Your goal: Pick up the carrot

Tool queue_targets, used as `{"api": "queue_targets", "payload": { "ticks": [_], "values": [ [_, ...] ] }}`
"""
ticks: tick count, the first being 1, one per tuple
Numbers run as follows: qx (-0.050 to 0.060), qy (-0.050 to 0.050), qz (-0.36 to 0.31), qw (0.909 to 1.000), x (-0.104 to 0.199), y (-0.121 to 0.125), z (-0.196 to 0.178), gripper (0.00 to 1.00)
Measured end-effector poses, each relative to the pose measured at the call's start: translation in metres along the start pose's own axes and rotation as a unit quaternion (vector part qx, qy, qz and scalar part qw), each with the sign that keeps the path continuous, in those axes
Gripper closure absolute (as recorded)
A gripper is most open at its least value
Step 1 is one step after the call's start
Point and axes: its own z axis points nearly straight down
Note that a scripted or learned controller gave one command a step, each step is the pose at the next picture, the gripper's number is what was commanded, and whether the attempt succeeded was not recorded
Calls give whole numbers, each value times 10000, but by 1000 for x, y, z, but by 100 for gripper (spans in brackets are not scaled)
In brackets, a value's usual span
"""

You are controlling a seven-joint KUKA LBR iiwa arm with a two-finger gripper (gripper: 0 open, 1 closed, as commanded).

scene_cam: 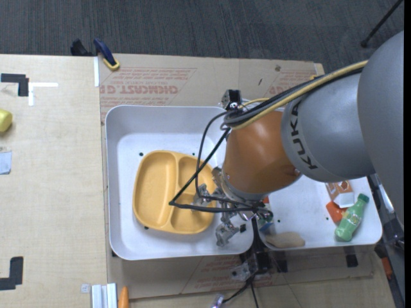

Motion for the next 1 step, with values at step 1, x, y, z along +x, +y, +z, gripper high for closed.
{"api": "queue_targets", "payload": {
  "ticks": [1],
  "values": [
    [-2,-15,-14,10000,-2,0,-9,100]
  ]
}}
